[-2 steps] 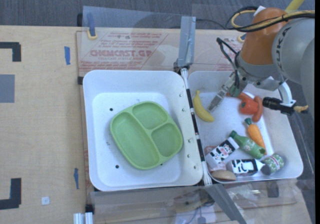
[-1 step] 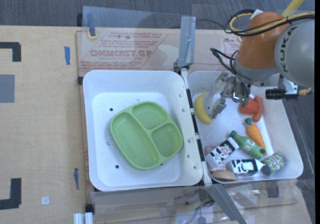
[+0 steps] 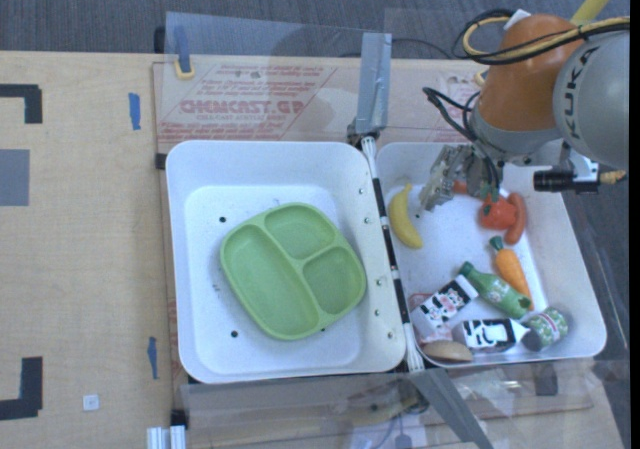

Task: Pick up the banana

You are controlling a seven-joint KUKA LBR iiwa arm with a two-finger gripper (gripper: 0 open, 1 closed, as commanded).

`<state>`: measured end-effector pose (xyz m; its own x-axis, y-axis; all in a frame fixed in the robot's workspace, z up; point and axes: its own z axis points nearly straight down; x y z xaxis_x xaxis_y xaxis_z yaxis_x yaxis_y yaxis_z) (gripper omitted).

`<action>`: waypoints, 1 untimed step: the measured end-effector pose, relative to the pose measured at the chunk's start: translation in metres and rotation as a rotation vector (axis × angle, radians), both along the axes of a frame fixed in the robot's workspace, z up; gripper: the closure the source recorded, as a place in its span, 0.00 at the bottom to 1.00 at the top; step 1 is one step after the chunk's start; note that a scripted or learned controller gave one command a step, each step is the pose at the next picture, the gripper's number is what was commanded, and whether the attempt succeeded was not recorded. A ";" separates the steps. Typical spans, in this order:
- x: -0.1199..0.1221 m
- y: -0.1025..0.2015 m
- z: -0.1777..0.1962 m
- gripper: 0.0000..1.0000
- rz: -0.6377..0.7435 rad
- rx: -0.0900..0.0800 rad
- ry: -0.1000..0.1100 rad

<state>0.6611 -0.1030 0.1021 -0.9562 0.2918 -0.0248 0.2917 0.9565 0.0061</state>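
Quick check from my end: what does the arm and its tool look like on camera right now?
The arm is grey and rounded, with black lettering on its side and a bright orange band above the wrist. Black and yellow cables loop around the orange section, and a yellow hose runs off toward the upper right. The tool is small, grey metal, with thin fingers hanging over the right bin.

A pale wooden bench (image 3: 80,267) carries two shallow white bins side by side, the left bin (image 3: 190,172) and the right bin (image 3: 585,312) touching along their inner rims near the bench's right side. Toward the far edge, a cardboard sheet with red print (image 3: 245,102) lies flat behind the left bin. Along the bench's left edge there are black tape marks (image 3: 22,102), with small blue tape strips (image 3: 134,110) further in.
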 end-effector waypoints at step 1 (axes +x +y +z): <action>0.000 0.000 0.000 0.00 0.000 0.000 0.002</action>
<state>0.6607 -0.1029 0.1018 -0.9563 0.2916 -0.0227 0.2916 0.9565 0.0058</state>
